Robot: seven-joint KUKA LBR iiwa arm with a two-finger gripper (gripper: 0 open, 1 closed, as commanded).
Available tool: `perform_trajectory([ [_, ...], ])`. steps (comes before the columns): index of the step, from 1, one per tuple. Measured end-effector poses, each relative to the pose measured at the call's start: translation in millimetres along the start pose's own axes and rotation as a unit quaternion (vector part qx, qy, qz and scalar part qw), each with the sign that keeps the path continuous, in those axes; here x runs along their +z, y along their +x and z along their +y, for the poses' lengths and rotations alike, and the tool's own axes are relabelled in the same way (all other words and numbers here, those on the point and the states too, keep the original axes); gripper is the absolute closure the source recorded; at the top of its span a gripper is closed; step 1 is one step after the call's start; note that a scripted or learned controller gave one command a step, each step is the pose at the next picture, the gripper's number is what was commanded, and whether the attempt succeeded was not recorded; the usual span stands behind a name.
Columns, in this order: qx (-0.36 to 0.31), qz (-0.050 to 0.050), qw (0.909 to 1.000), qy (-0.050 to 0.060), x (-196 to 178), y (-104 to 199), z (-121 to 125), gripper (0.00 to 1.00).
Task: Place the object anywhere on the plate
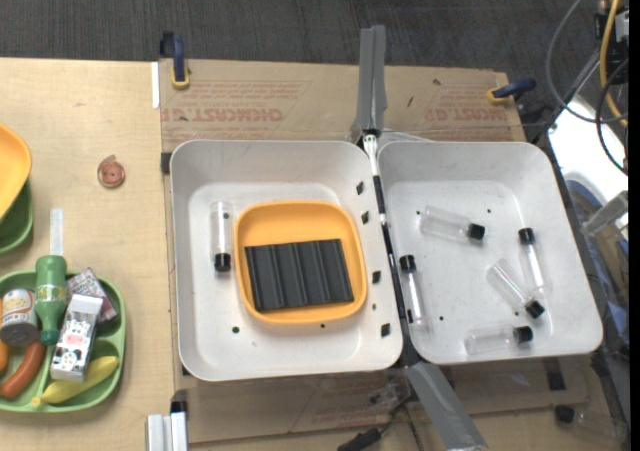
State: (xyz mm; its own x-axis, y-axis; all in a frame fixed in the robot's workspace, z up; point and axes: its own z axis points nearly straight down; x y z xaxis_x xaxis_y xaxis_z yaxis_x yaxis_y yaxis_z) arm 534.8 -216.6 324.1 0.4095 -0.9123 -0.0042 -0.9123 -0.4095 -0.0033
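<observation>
The orange plate [300, 229] sits in the left bin [195, 339] with a dark ribbed block [300, 274] lying on it. The likely things to move are the clear tubes with black caps: five lie scattered in the right bin [560, 199], one near the top [450, 225], one at the right [529, 256], one crossing below it [515, 289], one at the bottom [495, 339] and one along the left wall [410, 289]. A sixth tube [220, 234] lies in the left bin, just beside the plate's left rim.

These tubes look light, stiff and smooth, so they may roll or slip; a grip across the middle of the barrel seems safest, and a hard squeeze could crack one.

I cannot tell the claw's state or how the tubes lie relative to it
</observation>
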Motion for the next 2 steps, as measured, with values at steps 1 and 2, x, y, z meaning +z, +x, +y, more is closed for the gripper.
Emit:
perform_trajectory([
  [1,-0.095,0.000,0.9955,0.000,-25.6,-20.6,30.5,0.00],
  [2,-0.248,0.000,0.9688,-0.001,24.1,-21.3,29.5,0.00],
])
